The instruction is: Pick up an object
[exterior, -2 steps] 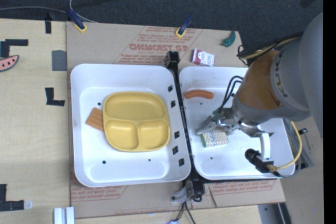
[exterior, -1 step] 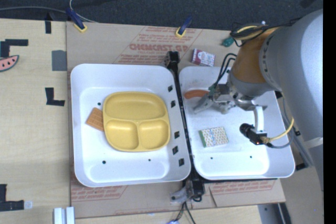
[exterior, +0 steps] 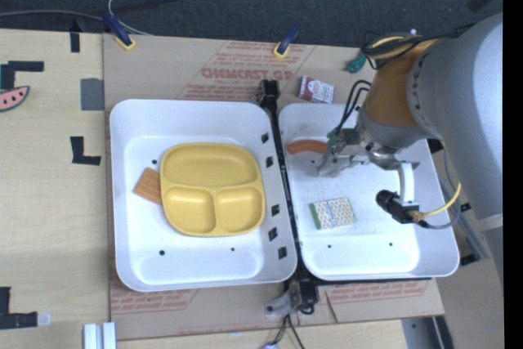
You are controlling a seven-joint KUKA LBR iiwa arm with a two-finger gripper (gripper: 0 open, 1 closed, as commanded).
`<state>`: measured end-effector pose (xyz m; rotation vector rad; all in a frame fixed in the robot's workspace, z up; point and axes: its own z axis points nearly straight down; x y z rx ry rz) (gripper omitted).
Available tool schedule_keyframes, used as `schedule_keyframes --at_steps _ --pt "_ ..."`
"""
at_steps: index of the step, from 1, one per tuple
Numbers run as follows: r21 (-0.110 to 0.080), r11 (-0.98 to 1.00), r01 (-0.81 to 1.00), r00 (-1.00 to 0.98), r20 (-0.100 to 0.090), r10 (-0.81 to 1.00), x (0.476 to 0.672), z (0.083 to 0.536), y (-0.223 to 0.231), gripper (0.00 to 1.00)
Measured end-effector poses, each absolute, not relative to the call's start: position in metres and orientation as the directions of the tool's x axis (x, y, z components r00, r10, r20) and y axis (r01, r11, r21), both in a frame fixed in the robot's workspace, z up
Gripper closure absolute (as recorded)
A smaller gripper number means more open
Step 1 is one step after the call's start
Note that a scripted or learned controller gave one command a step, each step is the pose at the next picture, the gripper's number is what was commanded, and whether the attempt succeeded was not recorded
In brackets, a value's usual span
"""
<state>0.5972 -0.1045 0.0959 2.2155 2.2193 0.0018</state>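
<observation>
My gripper (exterior: 333,159) is down in the right bin (exterior: 368,253), near its upper left part. An orange-brown sausage-shaped object (exterior: 306,146) lies just left of the gripper, close to or touching it. A small green-and-white patterned packet (exterior: 333,213) rests flat on the bin floor below the gripper. In the left bin (exterior: 135,253) sits a yellow divided plate (exterior: 213,187), with a tan cracker-like piece (exterior: 149,185) tucked against its left side.
A small red-and-white box (exterior: 315,89) lies on the cardboard behind the right bin. Black clips run along the divider (exterior: 275,176) between the bins. The grey arm with its orange band (exterior: 396,94) and cables covers the right bin's upper right.
</observation>
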Motion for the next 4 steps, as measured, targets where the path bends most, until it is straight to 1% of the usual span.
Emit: schedule_keyframes --at_steps 1,2,3,4 --pt "0.005 0.002 1.000 -0.002 -0.003 1.000 0.597 0.096 -0.105 0.00" --pt "0.006 0.001 1.000 -0.001 -0.003 1.000 0.581 0.087 -0.101 0.00" --pt "0.005 0.001 1.000 -0.001 -0.005 1.000 0.581 0.096 -0.101 1.00" --pt "0.005 0.000 1.000 0.000 -0.004 1.000 0.581 0.096 -0.101 0.00"
